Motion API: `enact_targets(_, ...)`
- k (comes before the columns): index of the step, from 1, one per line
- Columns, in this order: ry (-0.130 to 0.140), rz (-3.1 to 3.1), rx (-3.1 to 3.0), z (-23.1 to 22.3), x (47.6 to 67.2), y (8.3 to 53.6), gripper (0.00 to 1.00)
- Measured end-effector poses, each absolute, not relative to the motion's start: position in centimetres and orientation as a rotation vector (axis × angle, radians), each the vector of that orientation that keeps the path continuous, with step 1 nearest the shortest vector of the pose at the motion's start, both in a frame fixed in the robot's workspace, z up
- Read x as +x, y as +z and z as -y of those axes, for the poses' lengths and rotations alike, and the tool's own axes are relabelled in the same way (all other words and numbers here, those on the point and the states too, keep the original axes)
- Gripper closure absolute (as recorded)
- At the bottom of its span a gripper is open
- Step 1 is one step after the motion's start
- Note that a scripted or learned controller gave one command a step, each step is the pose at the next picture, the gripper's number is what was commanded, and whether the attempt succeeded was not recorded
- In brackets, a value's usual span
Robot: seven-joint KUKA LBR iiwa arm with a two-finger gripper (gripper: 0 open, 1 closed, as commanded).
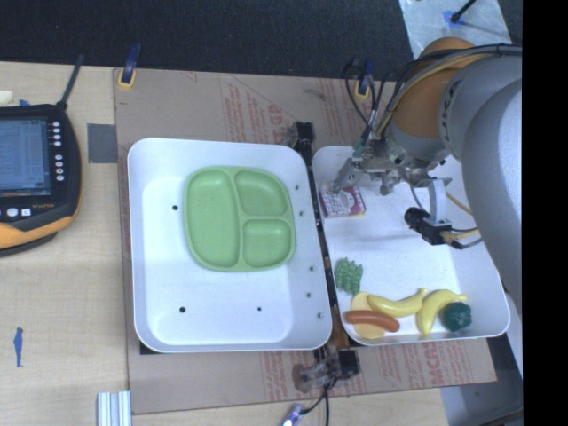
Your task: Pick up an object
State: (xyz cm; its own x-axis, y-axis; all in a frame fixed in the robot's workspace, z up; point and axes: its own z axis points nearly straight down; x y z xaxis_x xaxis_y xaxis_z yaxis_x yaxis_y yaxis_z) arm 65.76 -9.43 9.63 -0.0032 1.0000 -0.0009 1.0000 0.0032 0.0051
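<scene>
My tool [348, 183] is down in the far corner of the right-hand bin [484, 269], close against the divider between the two bins. It sits just over a small pink-and-white packet [343, 203] lying flat on the bin floor. From this slanted view I cannot tell how my tool is set, or whether anything is in it; the metal parts at my wrist blur into the packet's upper edge. The packet looks to be resting on the bin floor, so I judge nothing has been lifted.

The other candidates lie along the near edge of the same bin: a green bunch that looks like toy grapes or broccoli [349, 276], a toy hot dog [371, 320], a yellow banana [417, 305] and a dark green round piece [458, 316] beside it. All are well apart from my tool. The left bin [151, 264] holds a green divided plate [240, 217], also untouched.

So the task reads as early to midway: I am placed at a target, but a secure hold and the lift are both still to come. The packet is thin and flat, which I expect makes it a hard thing to get under.
</scene>
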Motion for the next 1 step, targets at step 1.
enact_targets(1, 0.01, -2.221, 2.214, 11.62, 65.95, 9.68, 0.0)
